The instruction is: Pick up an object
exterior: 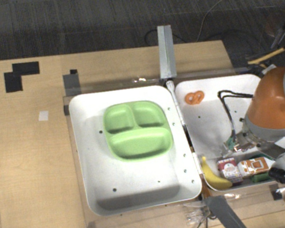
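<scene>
In the right bin [207,122], a yellow banana [214,176] lies along the front left wall. Beside it sit a small dark red packet [229,170] and an orange-brown box [254,166]. An orange pretzel-shaped toy [195,97] rests at the bin's back left. My gripper [237,144] hangs low over the front of this bin, just above the packet and the box, under the grey wrist and orange band [271,105]. The arm hides the bin's right side.
The left bin [91,145] holds a green divided plate [136,129] near its middle. A black cable [228,104] runs down the arm over the right bin. A metal divider post [166,54] stands behind the two bins.
</scene>
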You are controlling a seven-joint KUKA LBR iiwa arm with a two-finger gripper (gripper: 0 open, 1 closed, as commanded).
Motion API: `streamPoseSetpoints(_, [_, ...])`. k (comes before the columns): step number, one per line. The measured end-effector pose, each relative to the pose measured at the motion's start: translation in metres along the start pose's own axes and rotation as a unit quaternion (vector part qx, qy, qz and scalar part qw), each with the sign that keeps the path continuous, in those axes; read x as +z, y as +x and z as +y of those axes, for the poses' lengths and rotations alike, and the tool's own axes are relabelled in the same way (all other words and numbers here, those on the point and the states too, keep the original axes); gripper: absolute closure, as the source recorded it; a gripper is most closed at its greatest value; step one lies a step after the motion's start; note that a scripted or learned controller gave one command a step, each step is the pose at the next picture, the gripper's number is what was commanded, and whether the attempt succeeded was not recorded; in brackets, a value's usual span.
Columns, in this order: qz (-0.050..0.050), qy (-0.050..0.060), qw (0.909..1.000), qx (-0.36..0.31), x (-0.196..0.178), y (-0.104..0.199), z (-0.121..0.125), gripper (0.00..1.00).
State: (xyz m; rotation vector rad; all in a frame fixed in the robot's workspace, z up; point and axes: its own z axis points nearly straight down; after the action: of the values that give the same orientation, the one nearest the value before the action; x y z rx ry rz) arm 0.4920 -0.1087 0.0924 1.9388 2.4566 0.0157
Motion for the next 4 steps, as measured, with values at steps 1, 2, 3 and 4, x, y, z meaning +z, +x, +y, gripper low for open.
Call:
streamPoseSetpoints(1, [0.0, 0.004, 0.9996, -0.028, -0.153, 0.032, 0.007, 1.0])
streamPoseSetpoints(2, [0.0, 0.006, 0.996, 0.089, -0.136, 0.021, 0.04, 1.0])
streamPoseSetpoints(3, [0.0, 0.007, 0.9945, 0.105, -0.107, 0.005, 0.09, 1.0])
streamPoseSetpoints(4, [-0.001, 0.006, 0.9802, 0.198, -0.12, -0.026, 0.094, 1.0])
